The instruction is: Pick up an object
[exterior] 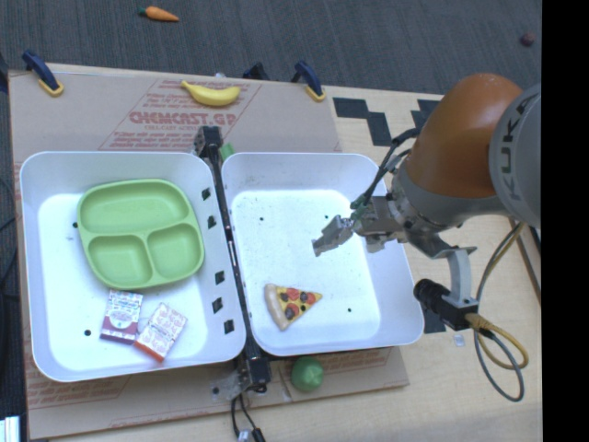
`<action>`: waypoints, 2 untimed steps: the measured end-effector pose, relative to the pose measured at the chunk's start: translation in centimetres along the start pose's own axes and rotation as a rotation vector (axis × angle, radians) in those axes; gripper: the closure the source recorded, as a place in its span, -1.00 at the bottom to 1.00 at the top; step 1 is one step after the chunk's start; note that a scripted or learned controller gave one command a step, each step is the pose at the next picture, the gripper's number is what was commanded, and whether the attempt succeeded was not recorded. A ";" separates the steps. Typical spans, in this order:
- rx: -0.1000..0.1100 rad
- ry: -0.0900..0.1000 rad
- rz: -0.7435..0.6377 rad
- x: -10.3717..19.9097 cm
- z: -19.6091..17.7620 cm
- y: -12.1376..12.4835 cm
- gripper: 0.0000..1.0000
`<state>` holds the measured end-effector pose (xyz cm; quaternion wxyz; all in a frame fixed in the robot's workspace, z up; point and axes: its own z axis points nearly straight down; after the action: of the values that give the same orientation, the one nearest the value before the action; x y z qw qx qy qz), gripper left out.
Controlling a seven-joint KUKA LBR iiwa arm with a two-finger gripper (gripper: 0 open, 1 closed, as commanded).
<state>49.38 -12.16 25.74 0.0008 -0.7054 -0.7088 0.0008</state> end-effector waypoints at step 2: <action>-0.001 -0.001 -0.004 -8.9 16.6 4.8 -1.00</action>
<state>54.16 -21.04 9.17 0.0002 -0.7041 -0.7101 0.0009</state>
